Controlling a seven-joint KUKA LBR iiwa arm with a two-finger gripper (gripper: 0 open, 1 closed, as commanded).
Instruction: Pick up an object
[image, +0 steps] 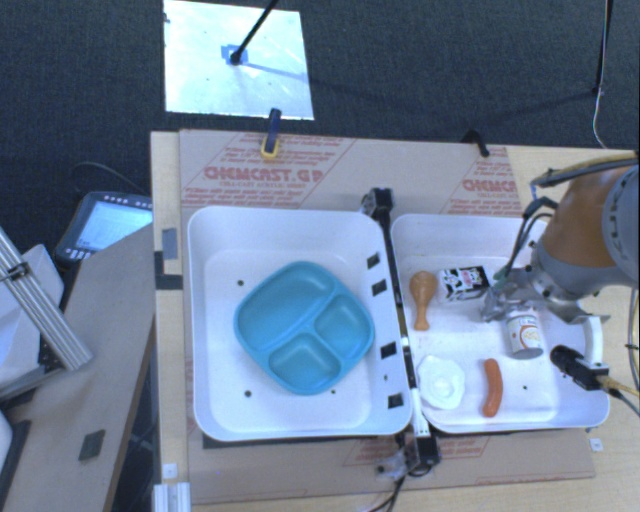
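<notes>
1. Dark carpet surrounds a bench bearing two white bins; a blue divided plate (304, 327) is seen in the left bin (215, 400).
2. In the right bin (575, 408), a drumstick (423, 295), fried egg (441, 381), milk carton (463, 282) and sausage (491, 387) lie untouched; nothing is lifted yet.
3. The gripper (497, 302) hovers at the can (523, 334)'s ten o'clock; its state cannot be told. Open floor remains at six o'clock.

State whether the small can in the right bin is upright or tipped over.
Tipped. The can lies on its side on the right bin floor, label facing up, beside the gripper.
</notes>
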